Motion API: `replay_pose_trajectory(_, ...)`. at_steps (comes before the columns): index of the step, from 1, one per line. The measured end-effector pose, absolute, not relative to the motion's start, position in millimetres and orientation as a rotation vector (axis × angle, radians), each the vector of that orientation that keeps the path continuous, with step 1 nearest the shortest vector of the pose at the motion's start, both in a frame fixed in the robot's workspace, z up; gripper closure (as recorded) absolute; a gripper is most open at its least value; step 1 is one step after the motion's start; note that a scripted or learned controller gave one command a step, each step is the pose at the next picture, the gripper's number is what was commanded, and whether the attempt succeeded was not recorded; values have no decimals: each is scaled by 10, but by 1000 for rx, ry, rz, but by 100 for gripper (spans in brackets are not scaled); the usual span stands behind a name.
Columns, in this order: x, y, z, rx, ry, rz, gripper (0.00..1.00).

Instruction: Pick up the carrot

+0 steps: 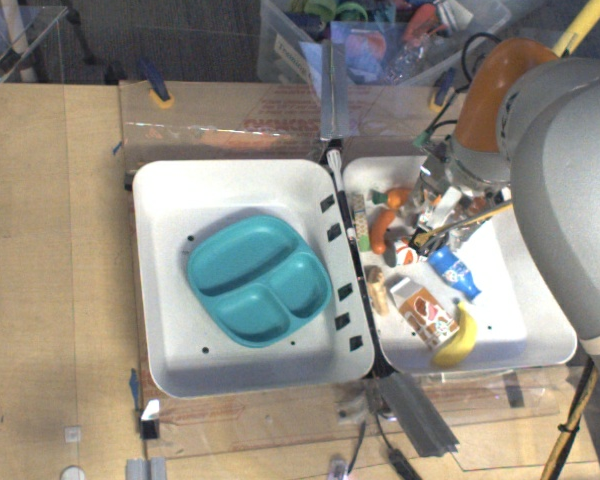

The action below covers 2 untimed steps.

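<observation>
While the arm [540,118] reaches in from the upper right, its gripper [442,208] hangs over the right bin [510,313], just right of the carrot [381,230] at that bin's upper left; its state cannot be told amid the clutter. The approach step seems in hand. Next comes a short shift left and down, with the divider [352,268] close by and toys crowding the carrot.

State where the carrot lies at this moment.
The carrot lies in the right bin, near its left wall toward the back, just left of the hand and behind the small carton.
</observation>
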<state>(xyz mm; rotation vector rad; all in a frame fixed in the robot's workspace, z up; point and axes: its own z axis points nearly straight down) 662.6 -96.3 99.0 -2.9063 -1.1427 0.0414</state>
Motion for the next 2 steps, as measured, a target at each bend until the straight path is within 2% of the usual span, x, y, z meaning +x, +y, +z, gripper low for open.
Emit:
replay_pose_trajectory(1, 6624, -959, 990, -2906, -1143, 43, 0)
replay_pose_trajectory(2, 6561, -992, 892, -3011, -865, 10, 0)
